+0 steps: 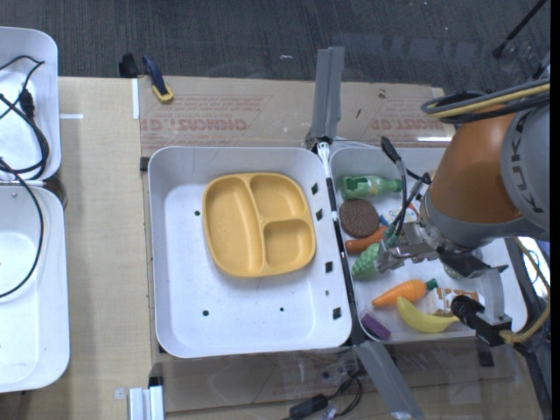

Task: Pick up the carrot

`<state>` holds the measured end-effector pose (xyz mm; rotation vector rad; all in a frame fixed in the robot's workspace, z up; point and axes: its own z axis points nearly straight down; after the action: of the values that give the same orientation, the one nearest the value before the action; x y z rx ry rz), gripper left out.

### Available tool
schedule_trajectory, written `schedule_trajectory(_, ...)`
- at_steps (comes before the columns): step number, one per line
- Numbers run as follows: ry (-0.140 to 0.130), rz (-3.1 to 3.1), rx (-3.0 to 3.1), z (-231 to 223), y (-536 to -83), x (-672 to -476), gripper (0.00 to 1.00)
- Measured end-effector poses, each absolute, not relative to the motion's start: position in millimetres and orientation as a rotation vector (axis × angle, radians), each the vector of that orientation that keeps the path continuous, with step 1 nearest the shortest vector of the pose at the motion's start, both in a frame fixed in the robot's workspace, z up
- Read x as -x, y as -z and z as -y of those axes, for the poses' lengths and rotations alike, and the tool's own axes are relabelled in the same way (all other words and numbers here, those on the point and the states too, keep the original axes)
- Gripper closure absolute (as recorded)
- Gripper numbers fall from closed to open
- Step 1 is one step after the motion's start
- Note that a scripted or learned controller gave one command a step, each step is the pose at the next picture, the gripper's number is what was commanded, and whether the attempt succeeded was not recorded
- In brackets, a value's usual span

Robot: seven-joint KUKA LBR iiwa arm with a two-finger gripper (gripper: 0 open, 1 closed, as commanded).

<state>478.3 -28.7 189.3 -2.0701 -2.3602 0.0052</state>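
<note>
Left bin [175, 261]: a yellow divided plate [259, 223] lies in it, three compartments, nothing on it.

Right bin [346, 160]: toy food crowded together. Green bottle [370, 185] on its side near the far wall. Brown round cookie [358, 218] just in front of it. A thin orange piece [366, 241] pokes out below the cookie. Green knobbly vegetable [367, 262] next to that.

Carrot [399, 294]: lies flat on the bin floor toward the near side, just above the banana [424, 318], about touching it. Long axis runs left-right with a slight tilt, the pointed tip to the lower left, the thick end to the upper right with a small green top. Smooth, bright orange, tapered. A purple piece [376, 326] sits near the tip, by the near wall.

Gripper [404, 250]: hangs over the bin's middle, just above the carrot and beside the green vegetable. The arm's body covers much of it; cannot tell how far the fingers stand apart or whether they touch anything. The carrot is free of them.
</note>
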Motion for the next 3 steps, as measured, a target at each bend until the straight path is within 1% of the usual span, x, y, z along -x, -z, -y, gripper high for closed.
schedule_trajectory(1,-0.006,2.361,2.069,29,-189,-478.3,0.0)
schedule_trajectory(2,-0.004,2.628,1.713,101,-98,-476.7,0.0)
schedule_trajectory(3,-0.001,2.629,1.721,103,-108,-479.7,1.0)
